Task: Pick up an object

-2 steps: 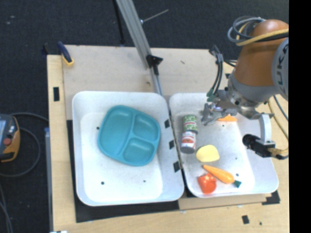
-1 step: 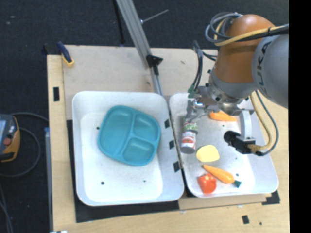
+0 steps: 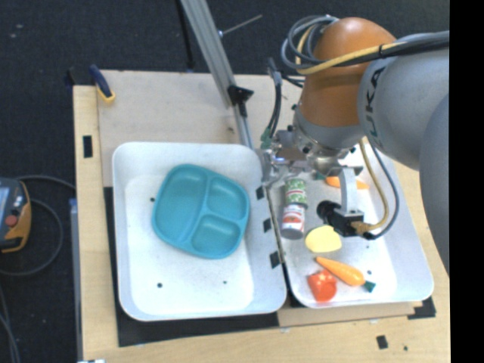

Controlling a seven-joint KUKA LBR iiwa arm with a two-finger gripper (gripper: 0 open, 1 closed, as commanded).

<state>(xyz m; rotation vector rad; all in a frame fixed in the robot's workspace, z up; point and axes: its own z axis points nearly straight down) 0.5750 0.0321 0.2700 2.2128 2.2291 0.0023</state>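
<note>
You are looking down at a counter (image 3: 151,104) carrying two shallow white bins side by side. The left bin (image 3: 136,278) holds a teal divided plate (image 3: 201,211). The right bin (image 3: 408,271) holds a small bottle (image 3: 293,205) lying near its left wall, a yellow lemon-like piece (image 3: 324,240) just beside it, a toy carrot (image 3: 342,271) and a red piece (image 3: 322,286) nearer the front edge. The grey and orange arm (image 3: 355,74) hangs over the right bin's far end. The pincer (image 3: 291,171) sits just above the bottle's top, and you cannot tell its opening; nothing shows in its grip. This looks like the approach step. Next, you likely need a descent centred on the bottle.
</note>
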